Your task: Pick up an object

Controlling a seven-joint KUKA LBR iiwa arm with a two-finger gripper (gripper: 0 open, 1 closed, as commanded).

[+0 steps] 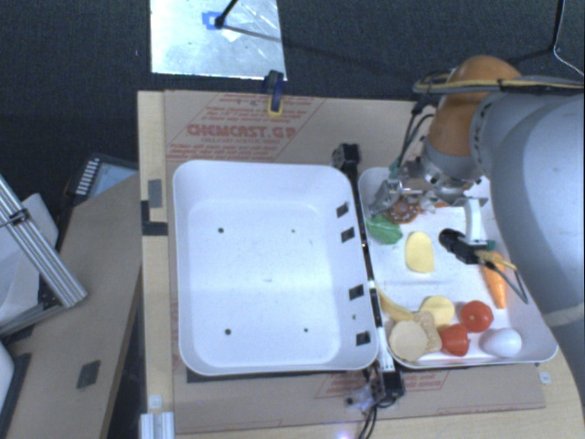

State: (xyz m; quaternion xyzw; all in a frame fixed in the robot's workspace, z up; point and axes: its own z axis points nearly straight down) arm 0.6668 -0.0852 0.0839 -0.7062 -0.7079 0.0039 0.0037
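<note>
My gripper [396,199] hangs low over the far left corner of the right bin [528,337]. Just under it is a small brown thing [403,212], and I cannot see whether the gripper touches it. A green piece [384,230] lies right below the gripper by the bin's left wall. A pale yellow oval [420,251] rests in the middle of the bin. An orange carrot [494,287] lies at the right.
Along the right bin's near side lie a banana [393,305], a yellow lump [438,310], a beige disc [409,340], two red tomatoes [475,315] [454,339] and a white egg [501,343]. The left bin [192,337] stands beside it, with black clips [347,236] on the shared wall.
</note>
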